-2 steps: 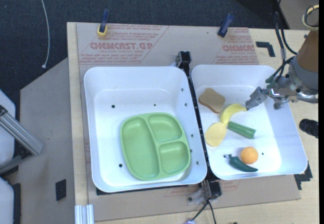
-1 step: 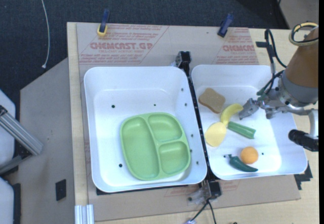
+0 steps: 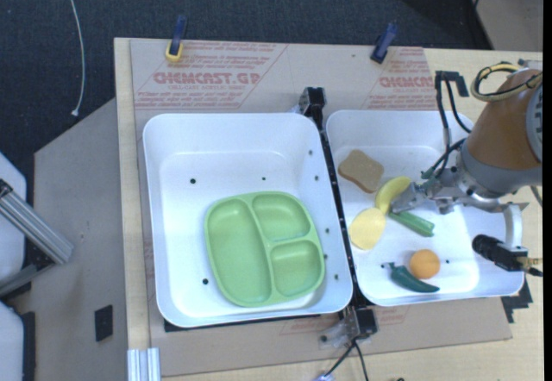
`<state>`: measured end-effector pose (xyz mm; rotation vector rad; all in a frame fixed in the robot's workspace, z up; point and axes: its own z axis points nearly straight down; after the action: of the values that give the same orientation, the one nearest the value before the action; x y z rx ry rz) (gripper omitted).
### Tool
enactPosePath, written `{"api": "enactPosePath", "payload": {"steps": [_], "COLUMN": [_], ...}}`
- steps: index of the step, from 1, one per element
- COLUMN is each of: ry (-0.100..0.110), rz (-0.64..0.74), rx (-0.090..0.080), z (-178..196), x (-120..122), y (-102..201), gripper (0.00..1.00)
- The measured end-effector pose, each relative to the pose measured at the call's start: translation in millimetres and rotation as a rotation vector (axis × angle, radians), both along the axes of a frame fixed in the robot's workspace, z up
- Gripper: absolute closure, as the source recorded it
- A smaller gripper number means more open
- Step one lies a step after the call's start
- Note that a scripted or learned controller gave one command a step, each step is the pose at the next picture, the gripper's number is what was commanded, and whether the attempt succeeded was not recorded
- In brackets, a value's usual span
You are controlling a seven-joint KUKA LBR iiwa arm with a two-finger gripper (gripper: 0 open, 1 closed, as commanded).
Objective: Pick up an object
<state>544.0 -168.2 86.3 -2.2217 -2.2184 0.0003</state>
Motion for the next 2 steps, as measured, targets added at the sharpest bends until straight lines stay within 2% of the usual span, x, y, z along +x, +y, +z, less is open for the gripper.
{"api": "enactPosePath", "payload": {"steps": [1,2], "ry": [-0.007,-0.008], "rz": [0.000,0.003], "rx": [-0.003,-0.004], "z": [13,76], "x": [2,1], "y": [0,2], "gripper": [1.00,1.00]}}
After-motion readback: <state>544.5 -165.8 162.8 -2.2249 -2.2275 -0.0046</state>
